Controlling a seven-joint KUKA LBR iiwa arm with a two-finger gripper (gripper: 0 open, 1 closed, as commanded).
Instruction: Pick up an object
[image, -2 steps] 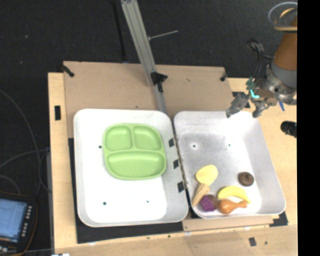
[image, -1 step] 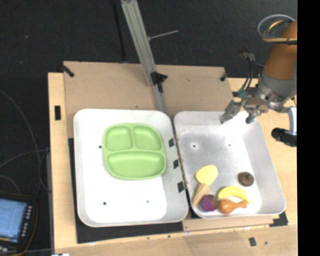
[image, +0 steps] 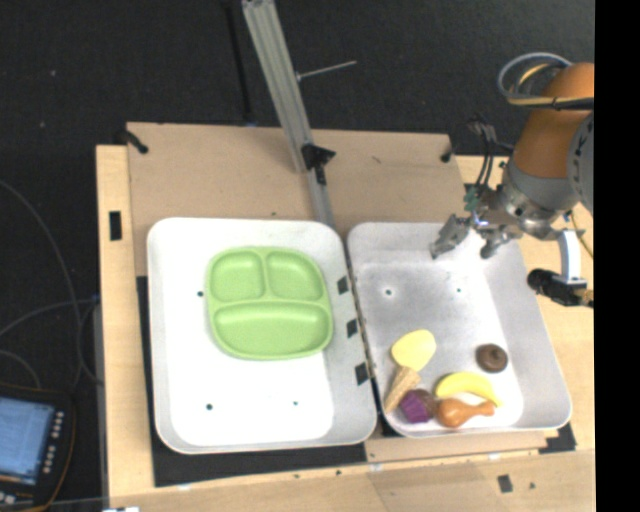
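Note:
My gripper hangs above the far right part of the right bin, fingers spread apart and open, nothing between them. Toy food lies in the bin's near end: a yellow ice-cream cone, a brown chocolate donut, a yellow banana, a purple piece and an orange-brown drumstick. All of these sit well nearer the front than the gripper, apart from it.
The left bin holds a green divided plate. A slanted metal pole rises from between the bins at the back. The wooden bench surrounds both bins.

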